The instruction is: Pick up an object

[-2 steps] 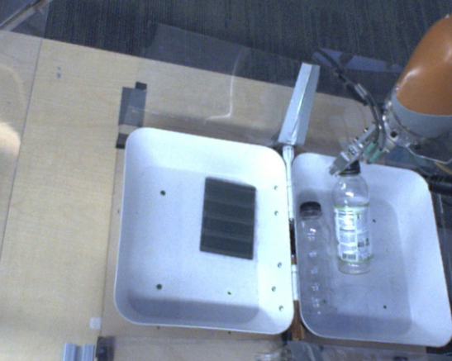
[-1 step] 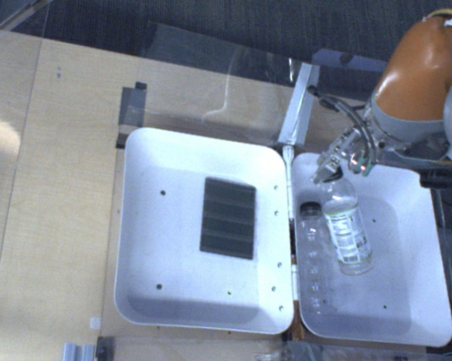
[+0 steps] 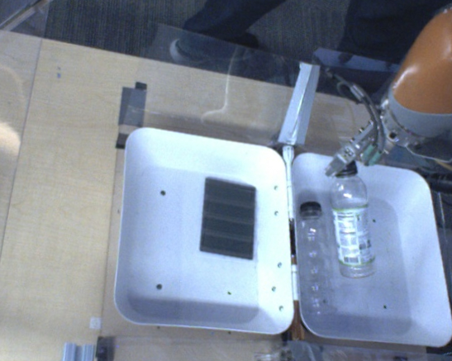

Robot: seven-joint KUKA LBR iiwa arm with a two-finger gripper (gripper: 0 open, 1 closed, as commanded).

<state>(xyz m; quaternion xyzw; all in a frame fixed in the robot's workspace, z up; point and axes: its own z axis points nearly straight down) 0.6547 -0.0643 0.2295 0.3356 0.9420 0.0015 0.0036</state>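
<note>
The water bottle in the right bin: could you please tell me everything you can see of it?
The water bottle is clear plastic with a pale label round its middle. It lies on its side on the floor of the right bin, its neck pointing up the view and its base toward the bin's centre. The gripper sits right at its neck end; whether they touch cannot be told. A second clear bottle with a black cap lies beside it, nearer the left wall.

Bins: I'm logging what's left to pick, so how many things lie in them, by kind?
Clear bottles: 2, the larger labelled bottle and a smaller black-capped bottle, both lying in the right bin.
Dark flat pads: 1, the pad in the left bin.
Total: 3.
</note>
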